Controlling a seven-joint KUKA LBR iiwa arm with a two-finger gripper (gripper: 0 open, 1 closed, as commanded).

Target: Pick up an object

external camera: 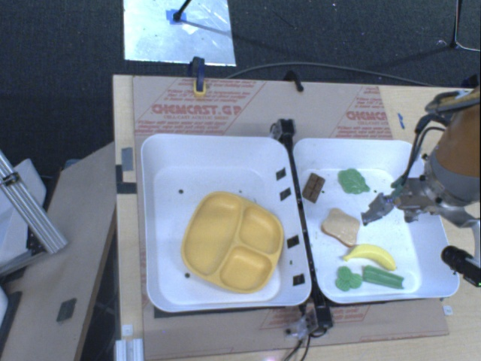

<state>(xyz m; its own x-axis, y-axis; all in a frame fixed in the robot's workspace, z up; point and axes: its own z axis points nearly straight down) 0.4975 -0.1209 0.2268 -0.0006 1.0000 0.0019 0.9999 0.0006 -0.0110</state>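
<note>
Arm in from right, low over right bin (pixel 376 150) | pincer (pixel 373 210) beside bread slice (pixel 341 226) | finger state unclear

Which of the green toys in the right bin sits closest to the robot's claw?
The flat green leafy piece at the bin's far side, just up-left of the gripper. The green broccoli and green stalk lie by the near edge.

so the table (pixel 128 277) has a printed cardboard sheet (pixel 248 107) on it, with two white bins on top: left bin (pixel 161 201) at 9 o'clock, right bin (pixel 432 265) at 3.
</note>
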